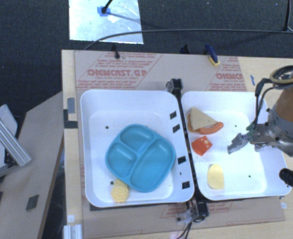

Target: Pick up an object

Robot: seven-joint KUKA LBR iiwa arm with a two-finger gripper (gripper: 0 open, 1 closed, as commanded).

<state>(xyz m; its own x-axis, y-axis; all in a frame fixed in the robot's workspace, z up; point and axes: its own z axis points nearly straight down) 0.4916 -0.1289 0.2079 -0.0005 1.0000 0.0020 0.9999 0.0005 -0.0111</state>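
The right bin holds three small things. A tan wedge with an orange-red edge lies at its back left. A red block sits just in front of the wedge. A pale yellow piece lies near the front. My gripper hangs over the middle of this bin, to the right of the red block and above the yellow piece, apart from both. Nothing shows in it.
In the left bin lie a blue divided plate and a yellow knobbly piece at the front. A black divider with clips runs between the bins. The arm's orange band stands over the right bin's right side.
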